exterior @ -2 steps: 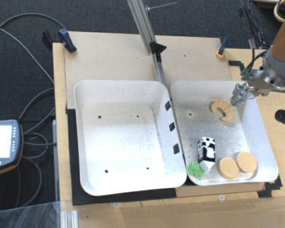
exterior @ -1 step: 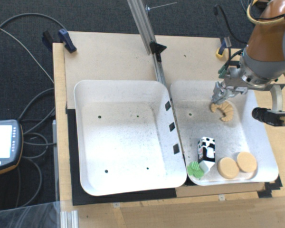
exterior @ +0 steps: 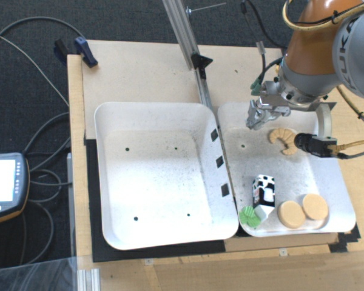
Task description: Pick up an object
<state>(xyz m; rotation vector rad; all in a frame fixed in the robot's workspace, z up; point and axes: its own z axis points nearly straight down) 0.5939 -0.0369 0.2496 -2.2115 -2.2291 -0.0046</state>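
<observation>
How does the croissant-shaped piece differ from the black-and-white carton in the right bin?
The croissant is tan and curved; the carton is boxy with black-and-white patches. The croissant lies near the bin's far end, close to the end effector; the carton sits toward the near end beside a green item. Both rest in the right bin.

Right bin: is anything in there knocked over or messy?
A little. In the right bin, the black-and-white carton lies on its side, leaning on a green piece at the near rim. The two round cookies overlap. The croissant lies apart, beside the tool.
</observation>
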